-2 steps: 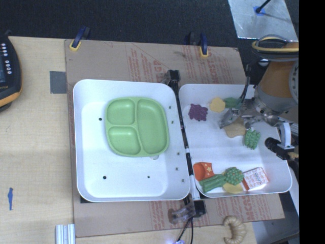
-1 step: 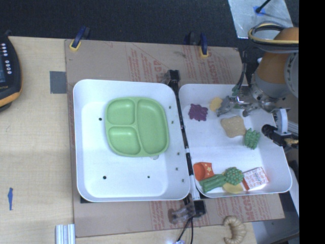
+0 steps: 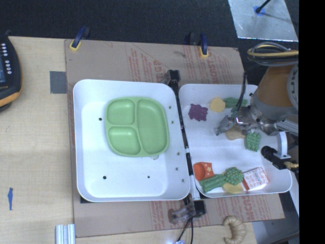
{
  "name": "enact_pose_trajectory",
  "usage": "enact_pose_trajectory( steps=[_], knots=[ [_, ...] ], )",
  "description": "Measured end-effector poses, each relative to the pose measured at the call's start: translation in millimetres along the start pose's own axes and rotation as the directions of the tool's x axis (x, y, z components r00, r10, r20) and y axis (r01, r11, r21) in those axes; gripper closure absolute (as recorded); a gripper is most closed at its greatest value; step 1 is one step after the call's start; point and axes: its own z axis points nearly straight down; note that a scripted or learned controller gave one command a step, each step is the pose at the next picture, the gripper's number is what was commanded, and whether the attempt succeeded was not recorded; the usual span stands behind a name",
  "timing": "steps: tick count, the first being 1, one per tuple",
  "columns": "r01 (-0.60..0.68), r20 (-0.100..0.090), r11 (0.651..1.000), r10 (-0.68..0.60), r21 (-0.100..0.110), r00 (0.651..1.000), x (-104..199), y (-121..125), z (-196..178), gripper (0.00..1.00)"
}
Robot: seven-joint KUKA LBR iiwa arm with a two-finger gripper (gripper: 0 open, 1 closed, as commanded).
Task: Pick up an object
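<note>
Likely target: a tan/beige piece lying on the floor of the right bin, directly beneath the gripper, partly hidden by it. Can't tell how far the claw is open or whether it has hold of anything; metal fingers point toward the camera's left, low over the bin.

To do the step well, judging from this: centre the claw on one item only, go straight down, and avoid the textured green block just beside it on the arm side.

Counts, outward from the claw: one yellow piece just beyond it, one purple grape-like cluster further left, then one red piece, one broccoli-like green toy and one red-and-white packet toward the near wall. Two bins; the left bin holds one green divided plate, well apart from the claw.
</note>
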Motion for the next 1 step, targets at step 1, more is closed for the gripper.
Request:
enact_pose_trajectory(
  steps=[1],
  knots=[
    [0.0, 0.002, 1.0, 0.0, -0.003, 1.0, -2.4, 2.6, -12.6, 1.0]
  ],
)
